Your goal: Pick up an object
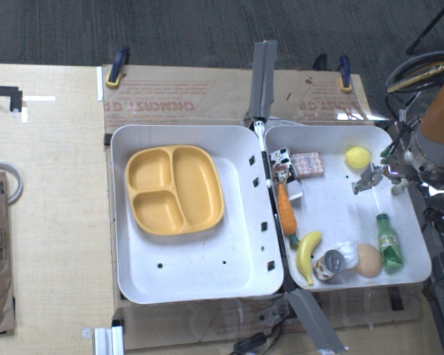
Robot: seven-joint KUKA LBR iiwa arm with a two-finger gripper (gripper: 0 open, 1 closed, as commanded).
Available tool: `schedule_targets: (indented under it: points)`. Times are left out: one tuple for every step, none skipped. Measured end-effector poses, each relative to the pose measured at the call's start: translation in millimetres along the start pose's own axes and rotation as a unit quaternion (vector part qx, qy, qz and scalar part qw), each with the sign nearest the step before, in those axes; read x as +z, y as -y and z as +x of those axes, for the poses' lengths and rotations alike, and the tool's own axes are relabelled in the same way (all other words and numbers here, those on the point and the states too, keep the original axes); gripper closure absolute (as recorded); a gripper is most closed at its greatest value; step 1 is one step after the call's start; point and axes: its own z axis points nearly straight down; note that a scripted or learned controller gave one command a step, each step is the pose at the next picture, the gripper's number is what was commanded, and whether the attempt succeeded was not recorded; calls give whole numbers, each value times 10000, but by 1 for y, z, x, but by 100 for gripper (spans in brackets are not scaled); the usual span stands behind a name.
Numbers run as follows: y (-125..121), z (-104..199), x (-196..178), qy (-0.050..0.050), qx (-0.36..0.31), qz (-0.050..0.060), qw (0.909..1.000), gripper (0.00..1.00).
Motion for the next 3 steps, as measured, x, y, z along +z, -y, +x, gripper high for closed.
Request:
schedule_targets:
  points:
    - [45, 21, 42, 7, 1190, -8, 9929, 0]
    - [-16, 13, -51, 18, 1118, -21, 9937, 0]
    - [-10, 35, -56, 16, 495, -11, 9988, 0]
